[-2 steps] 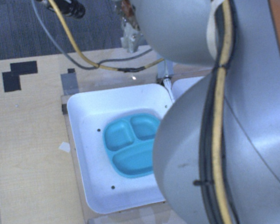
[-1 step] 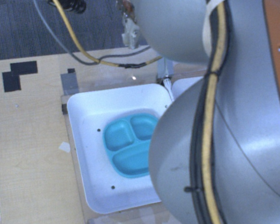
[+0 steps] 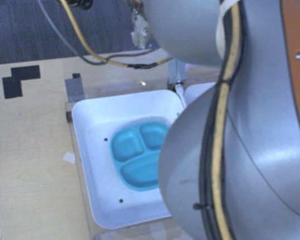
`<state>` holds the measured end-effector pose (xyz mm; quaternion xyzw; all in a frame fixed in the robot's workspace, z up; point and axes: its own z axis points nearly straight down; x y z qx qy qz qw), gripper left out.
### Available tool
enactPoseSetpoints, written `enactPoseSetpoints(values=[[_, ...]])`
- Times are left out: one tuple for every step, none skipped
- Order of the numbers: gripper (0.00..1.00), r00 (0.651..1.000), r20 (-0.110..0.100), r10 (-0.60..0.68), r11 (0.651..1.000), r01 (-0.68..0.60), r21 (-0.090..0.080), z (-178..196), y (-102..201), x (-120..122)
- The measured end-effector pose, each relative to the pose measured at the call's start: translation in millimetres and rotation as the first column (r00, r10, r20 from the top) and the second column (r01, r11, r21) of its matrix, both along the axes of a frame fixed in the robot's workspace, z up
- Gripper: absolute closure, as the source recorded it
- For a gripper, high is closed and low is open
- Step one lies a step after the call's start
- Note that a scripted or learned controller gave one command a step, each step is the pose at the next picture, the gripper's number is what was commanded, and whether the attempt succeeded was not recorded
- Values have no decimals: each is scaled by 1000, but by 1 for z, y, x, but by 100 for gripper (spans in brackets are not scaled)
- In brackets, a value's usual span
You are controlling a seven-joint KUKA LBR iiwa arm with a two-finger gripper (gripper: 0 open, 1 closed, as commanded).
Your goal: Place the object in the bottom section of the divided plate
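Wooden bench (image 3: pixel 30 181) bears white bin (image 3: pixel 96 153); blue divided plate (image 3: pixel 139 157) lies inside, largest section nearest.

Light wood bench (image 3: pixel 34 208) carries the left white bin (image 3: pixel 98 170), black tape marks (image 3: pixel 19 81) top left (one L-shaped), small white scrap (image 3: pixel 69 157) beside bin.

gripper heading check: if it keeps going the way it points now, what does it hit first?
Can't settle that from the camera view: the arm covers the right side of the white bin, so the gripper's heading can't be read. The blue divided plate lies in that bin, partly under the arm, so it is a plausible first contact, unconfirmed.
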<state>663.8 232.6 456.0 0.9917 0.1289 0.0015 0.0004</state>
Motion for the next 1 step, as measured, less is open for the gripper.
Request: enactPoseSetpoints(values=[[100, 1000, 1, 3, 1000, -3, -1, 10, 0, 1]])
